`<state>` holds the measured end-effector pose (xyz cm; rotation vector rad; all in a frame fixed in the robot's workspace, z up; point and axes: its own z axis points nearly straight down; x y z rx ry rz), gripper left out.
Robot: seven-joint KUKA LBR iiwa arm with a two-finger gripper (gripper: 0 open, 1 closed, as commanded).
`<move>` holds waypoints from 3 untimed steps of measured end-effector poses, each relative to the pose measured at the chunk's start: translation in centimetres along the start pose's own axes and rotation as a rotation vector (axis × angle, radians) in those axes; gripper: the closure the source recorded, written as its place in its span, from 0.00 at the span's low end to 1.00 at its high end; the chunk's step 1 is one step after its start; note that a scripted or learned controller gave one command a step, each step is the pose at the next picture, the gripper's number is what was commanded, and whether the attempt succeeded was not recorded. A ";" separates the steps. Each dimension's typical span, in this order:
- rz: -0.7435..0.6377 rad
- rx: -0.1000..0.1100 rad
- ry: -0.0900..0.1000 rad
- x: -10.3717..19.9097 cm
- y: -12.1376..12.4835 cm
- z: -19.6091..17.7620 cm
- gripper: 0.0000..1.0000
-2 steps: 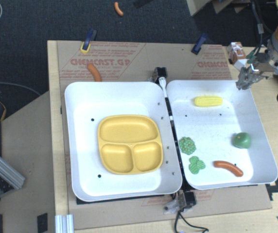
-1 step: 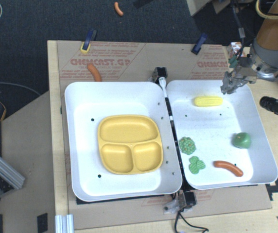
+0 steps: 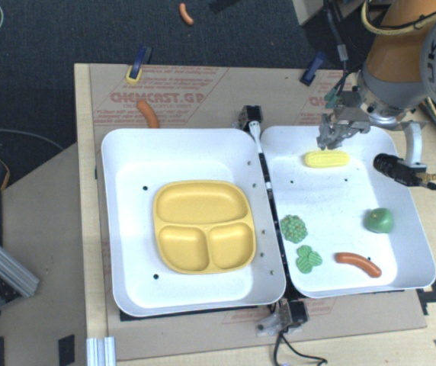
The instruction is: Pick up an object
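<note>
My gripper (image 3: 331, 140) hangs over the back of the right bin (image 3: 408, 269), just above and left of a yellow corn cob (image 3: 327, 159) that lies flat on the bin floor. Nothing shows between the fingers. Further forward in the same bin lie a green round fruit (image 3: 379, 220), an orange-red sausage (image 3: 357, 263) and two green leafy pieces (image 3: 293, 228) (image 3: 308, 260). The left bin (image 3: 126, 166) holds a yellow three-compartment plate (image 3: 203, 225).
An orange sausage (image 3: 149, 113) lies on the cardboard behind the left bin, and another (image 3: 186, 14) on the dark floor beyond. Blue clamps (image 3: 137, 64) (image 3: 313, 69) grip the board's back edge. A black clip (image 3: 251, 117) sits between the bins.
</note>
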<state>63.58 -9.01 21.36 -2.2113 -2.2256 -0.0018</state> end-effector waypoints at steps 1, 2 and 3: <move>0.002 -0.007 -0.004 2.9 0.8 -2.0 1.00; 0.006 -0.003 -0.004 2.8 0.5 -2.0 1.00; 0.006 -0.001 -0.004 3.1 0.8 -1.0 1.00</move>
